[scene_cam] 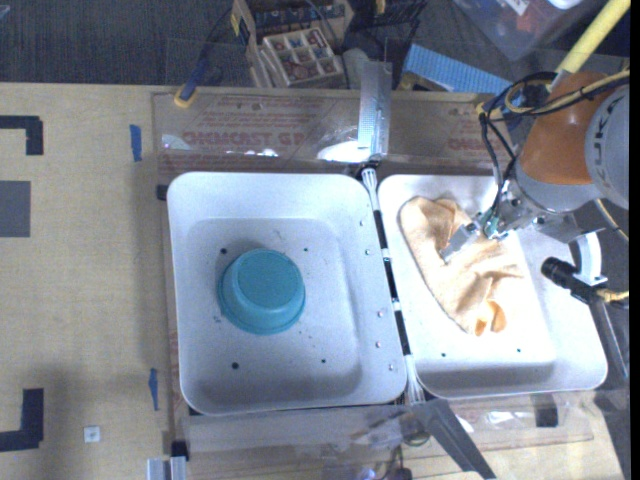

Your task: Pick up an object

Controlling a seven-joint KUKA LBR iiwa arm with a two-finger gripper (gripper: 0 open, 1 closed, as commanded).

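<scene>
Tool (468, 240) positioned in the right bin (575, 368), right of frame centre, low over the crumpled tan cloth (462, 273). Fingers pointing down-left toward the fabric; spread of the fingers not resolvable at this angle, and no fabric seen between them, so no grip confirmed. Cloth lying in the upper-left and middle of the right bin, a small orange patch at its lower end.

Step in hand judged as the descent onto the cloth. Recommended: aim at a raised fold, not a flat stretch, press down until both fingers straddle the ridge, close fully, then lift straight up and check that fabric comes away from the bin floor. Risk noted: thin cloth slipping out, or fingers closing on bare bin floor.

Count: 2 white bins on the worktop (80, 268); 1 cloth in the right bin; 1 teal bowl (262, 290), upside down, in the left bin (200, 208); 1 arm, 1 tool.
</scene>
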